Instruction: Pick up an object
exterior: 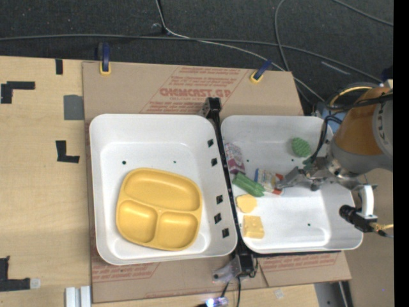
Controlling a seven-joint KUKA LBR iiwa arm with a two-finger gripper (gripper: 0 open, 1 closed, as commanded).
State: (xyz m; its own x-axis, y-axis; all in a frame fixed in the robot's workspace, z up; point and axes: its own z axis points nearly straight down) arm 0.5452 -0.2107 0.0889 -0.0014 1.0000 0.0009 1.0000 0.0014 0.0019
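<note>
Cardboard [192, 88] with red print covers the wooden tabletop [38, 171] under both bins, held at its far edge by two clamps with blue and yellow handles [104, 59]. Beyond the cardboard we see dark cloth [192, 8] with thin cables [160, 24] trailing across it. Black tape marks [62, 151] and a grey patch [73, 106] dot the wood to the left of the cardboard.

We take the right bin [300, 232] as our landmark. To its left, touching along a shared black divider, sits the left bin [108, 139], which carries a yellow three-part tray [160, 208]. Inside the right bin, near its left wall, lie a green elongated piece [248, 184], a pale yellow round piece [246, 203] just below it, and a yellow square block [253, 226] nearer the front edge. A crumpled clear wrapper with red print [231, 158] lies toward the far left corner. A green ridged object [300, 147] rests near the far wall, to the right of centre. Small red and blue bits [271, 181] sit near the middle; we cannot make out what they are.

The arm [361, 133] enters over the bin's right wall, its grey body and orange band cut off by the edge of the view. The claw [293, 176] reaches low toward the middle of the bin, just beside the small bits. Its tips are dark and blurred, and we cannot tell whether it is released or clenched, nor whether it touches anything.
</note>
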